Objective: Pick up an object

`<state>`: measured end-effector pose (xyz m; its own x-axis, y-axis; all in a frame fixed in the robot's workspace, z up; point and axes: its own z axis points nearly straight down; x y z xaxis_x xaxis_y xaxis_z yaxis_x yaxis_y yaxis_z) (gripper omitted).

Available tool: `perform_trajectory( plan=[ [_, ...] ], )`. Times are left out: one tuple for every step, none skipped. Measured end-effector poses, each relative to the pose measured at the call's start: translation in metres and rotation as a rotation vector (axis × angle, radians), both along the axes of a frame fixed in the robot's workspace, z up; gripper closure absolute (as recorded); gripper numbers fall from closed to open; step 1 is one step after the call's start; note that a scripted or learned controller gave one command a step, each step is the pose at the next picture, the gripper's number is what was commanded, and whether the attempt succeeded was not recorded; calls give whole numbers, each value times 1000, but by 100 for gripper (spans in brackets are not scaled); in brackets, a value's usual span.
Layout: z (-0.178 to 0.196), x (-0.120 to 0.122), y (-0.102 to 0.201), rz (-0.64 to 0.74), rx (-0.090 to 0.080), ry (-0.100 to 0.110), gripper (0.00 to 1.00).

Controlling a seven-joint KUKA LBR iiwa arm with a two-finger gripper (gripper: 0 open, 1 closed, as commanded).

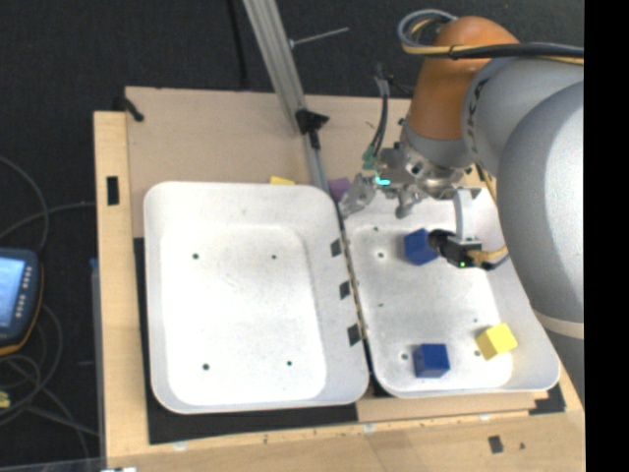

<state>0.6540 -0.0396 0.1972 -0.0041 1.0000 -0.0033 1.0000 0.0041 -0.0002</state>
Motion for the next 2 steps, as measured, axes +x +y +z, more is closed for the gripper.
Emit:
perform_trajectory(
  plan=[
    [51,-46,-7,-5,3,-3,0],
    [87,1,-80,-8,-2,-8,0]
  ],
)
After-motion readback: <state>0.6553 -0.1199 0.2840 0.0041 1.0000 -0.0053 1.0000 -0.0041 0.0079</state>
